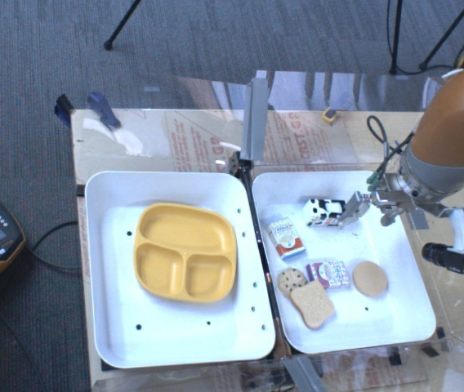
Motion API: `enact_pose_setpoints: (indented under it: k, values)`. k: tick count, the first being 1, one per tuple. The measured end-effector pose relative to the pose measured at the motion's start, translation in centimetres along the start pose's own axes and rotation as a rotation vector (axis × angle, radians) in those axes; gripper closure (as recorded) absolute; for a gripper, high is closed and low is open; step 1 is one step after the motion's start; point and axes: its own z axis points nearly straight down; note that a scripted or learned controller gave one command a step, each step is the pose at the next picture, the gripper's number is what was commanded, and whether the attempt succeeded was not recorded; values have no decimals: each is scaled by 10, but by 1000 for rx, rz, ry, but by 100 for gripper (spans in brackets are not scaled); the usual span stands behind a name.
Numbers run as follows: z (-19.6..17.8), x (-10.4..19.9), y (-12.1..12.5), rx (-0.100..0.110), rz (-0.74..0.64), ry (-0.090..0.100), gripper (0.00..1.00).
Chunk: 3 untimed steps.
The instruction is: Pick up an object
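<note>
The right bin (403, 309) holds several small items. A black-and-white toy cow (323, 211) lies near its back. In front of the cow are a small red-and-white carton (285, 238), a chocolate-chip cookie (291, 280), a slice of toast (312, 305), a purple packet (328, 273) and a round tan disc (370, 278). My gripper (353, 209) reaches in from the right, low over the bin, with its tip right beside the cow's right end. Whether it touches the cow is unclear.
The left bin (109, 317) holds a yellow three-compartment plate (186, 251). A grey upright post (255, 125) stands behind the seam between the bins. The arm's grey wrist and orange band (444, 129) hang over the right bin's back right corner.
</note>
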Motion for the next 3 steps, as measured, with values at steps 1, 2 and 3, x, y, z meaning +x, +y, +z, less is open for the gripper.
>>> enact_pose_setpoints:
  k: [1,2,3]
  values:
    - [75,19,62,-5,1,-3,0]
    - [93,20,69,-30,2,-13,0]
    - [79,24,73,-39,-3,-6,100]
